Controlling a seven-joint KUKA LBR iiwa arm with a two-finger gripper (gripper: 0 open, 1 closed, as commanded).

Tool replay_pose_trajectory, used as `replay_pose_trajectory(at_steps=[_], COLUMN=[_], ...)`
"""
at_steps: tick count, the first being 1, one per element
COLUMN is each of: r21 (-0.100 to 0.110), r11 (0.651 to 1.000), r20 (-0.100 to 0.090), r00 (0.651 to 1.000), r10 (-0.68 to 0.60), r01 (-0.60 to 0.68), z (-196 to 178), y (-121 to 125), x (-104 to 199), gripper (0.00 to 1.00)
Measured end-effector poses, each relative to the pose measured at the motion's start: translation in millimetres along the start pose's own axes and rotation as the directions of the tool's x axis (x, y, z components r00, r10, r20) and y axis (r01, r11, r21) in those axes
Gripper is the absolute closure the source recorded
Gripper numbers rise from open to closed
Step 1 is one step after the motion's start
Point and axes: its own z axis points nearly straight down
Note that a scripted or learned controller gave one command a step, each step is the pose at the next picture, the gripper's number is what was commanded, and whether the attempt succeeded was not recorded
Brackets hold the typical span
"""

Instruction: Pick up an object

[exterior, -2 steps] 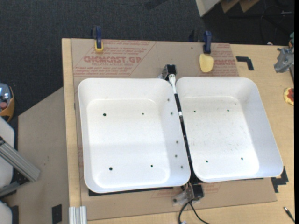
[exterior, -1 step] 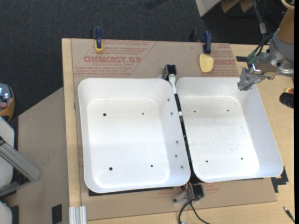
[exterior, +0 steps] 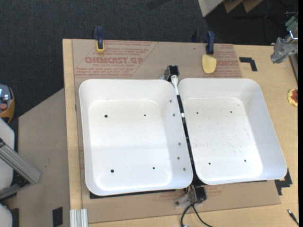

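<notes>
Single look from above, at a slant. State of my hand: cannot tell whether it is spread or pressed together, nor whether it pinches or touches anything, so I log places against the bins instead. Two shallow white bins sit side by side on the tabletop [exterior: 80, 207], the left bin [exterior: 88, 126] and the right bin [exterior: 268, 122], their inner rims close together. A thin black strip [exterior: 183, 126] runs along the seam between them, from a small black-and-white fitting [exterior: 171, 72] at the far end to a dark connector [exterior: 198, 194] at the near end, where a cable trails off toward the lower edge. Each bin floor carries four small dark dots, and the right one shows faint speckling as well. The bins rest on a brown board [exterior: 118, 58] printed with reddish lettering, fixed at its far edge by two blue clamps, one [exterior: 98, 33] behind the left bin and one [exterior: 209, 39] behind the right. As for something to pick up: the one loose-looking item is a yellowish lump [exterior: 209, 63], lying on the board just below the second clamp and just beyond the right bin's far rim, outside both bins. What it is made of, I cannot tell. Dark floor [exterior: 42, 13] lies beyond the board.
</notes>
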Motion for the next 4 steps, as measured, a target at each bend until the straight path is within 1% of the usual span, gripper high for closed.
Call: replay_pose_trajectory(at_steps=[1,2,3,4], r21=[0.019,0.001,0.022,0.001], r11=[1.000,1.000,1.000,1.000], r20=[-0.012,0.001,-0.013,-0.001], r00=[1.000,1.000,1.000,1.000], r10=[-0.009,0.003,-0.008,0.000], r01=[0.009,-0.003,0.008,0.000], z=[67,-12,88,12], y=[-4,11,-16,5], x=[71,-10,54,-8], gripper=[1.00,1.00,1.00,1.00])
